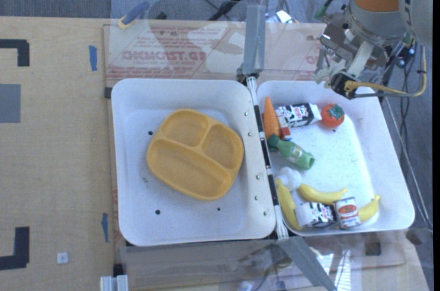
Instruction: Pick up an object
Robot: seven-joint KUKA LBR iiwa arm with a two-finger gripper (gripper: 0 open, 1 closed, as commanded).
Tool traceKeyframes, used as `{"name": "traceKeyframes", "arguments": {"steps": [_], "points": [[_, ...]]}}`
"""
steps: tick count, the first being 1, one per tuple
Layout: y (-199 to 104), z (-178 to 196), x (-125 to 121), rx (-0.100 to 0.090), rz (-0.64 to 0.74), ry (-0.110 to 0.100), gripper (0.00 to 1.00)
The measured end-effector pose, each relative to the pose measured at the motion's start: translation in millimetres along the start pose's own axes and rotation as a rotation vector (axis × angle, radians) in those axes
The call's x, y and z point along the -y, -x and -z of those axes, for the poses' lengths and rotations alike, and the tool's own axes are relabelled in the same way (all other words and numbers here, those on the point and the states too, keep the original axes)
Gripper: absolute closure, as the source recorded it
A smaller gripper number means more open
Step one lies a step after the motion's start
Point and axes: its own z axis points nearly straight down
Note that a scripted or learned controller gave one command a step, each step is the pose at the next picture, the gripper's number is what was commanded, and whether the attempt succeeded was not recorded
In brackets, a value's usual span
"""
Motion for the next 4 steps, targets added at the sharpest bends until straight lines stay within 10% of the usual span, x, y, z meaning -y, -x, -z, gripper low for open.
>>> {"name": "traceKeyframes", "arguments": {"steps": [1,2,3,4], "points": [[-9.5,115.6,-18.5,-0.001,-0.068,0.004,1.0],[-62.8,9.3,36.5,0.001,-0.262,-0.001,1.0],[-100.4,104.4,61.8,-0.001,-0.274,0.003,1.0],[-160.7,38.2,116.0,-0.001,-0.339,0.001,1.0]]}}
